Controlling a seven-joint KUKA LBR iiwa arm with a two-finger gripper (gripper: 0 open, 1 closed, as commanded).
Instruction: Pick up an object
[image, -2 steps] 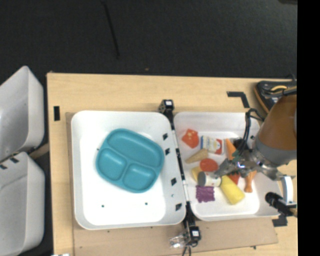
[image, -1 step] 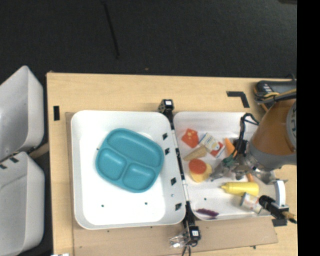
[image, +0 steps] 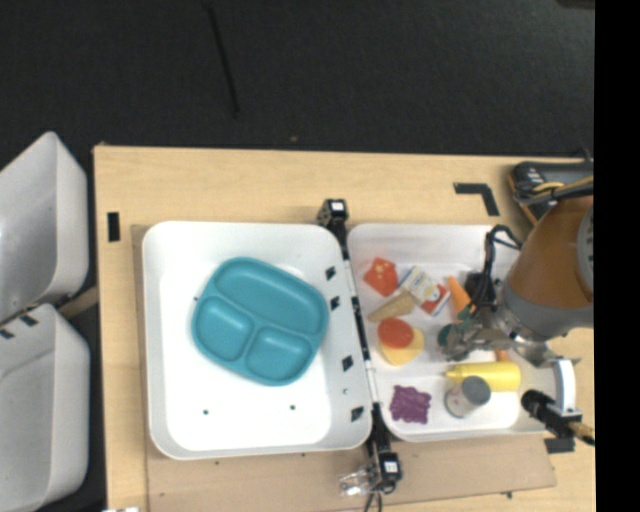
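Observation:
The right bin (image: 400, 240) holds several small objects: a red piece (image: 381, 276), a tan and white block (image: 405, 298), an orange carrot-like piece (image: 458, 291), a yellow round with a red top (image: 399, 341), a purple cluster (image: 410, 403), a yellow cylinder (image: 488, 376) and a grey round (image: 466, 397). My gripper (image: 462, 337) hangs low over the bin's right part, just above the yellow cylinder and right of the yellow round. Whatever lies under its tips is hidden.
The left bin (image: 170, 400) carries a teal divided plate (image: 260, 320). A black clip rail (image: 345, 330) runs between the bins. The arm's orange band (image: 550, 265) and grey wrist cover the right bin's right wall. A white object (image: 35, 300) stands off the bench's left edge.

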